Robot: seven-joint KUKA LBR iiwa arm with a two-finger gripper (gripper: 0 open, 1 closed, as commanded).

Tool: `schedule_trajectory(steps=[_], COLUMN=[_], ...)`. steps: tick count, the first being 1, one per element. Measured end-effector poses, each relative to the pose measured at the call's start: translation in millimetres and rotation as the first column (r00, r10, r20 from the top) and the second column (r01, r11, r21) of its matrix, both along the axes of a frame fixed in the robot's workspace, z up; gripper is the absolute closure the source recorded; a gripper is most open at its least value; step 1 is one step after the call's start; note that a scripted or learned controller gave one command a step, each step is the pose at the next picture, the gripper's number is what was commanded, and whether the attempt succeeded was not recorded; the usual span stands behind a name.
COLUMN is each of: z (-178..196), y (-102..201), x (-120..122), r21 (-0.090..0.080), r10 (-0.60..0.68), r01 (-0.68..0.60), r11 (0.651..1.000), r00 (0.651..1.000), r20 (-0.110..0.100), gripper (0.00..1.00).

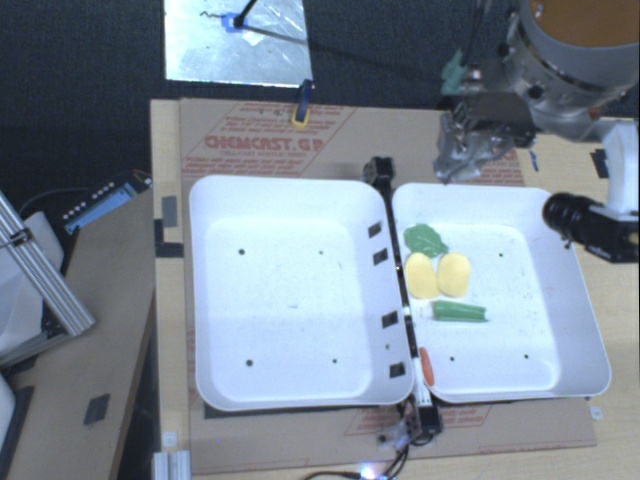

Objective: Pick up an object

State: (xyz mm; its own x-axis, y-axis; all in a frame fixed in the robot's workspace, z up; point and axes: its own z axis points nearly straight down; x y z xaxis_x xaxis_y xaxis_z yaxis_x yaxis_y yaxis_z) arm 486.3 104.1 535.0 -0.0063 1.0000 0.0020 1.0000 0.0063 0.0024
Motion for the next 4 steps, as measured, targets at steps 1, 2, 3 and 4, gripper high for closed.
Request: schedule_trajectory(steps=[1,2,3,4], z=[0,0,0,0], y=[32,61,82,104], x=[0,0,0,0], r21=[0.000,0.000,0.000,0.000], r10=[0.001,0.000,-0.001,-0.001], r01=[-0.001,0.000,0.001,0.001], r11=[1.000,1.000,1.000,1.000], r00=[1.000,1.000,1.000,1.000], r20=[0.000,0.000,0.000,0.000], gripper=[1.00,1.00,1.00,1.00])
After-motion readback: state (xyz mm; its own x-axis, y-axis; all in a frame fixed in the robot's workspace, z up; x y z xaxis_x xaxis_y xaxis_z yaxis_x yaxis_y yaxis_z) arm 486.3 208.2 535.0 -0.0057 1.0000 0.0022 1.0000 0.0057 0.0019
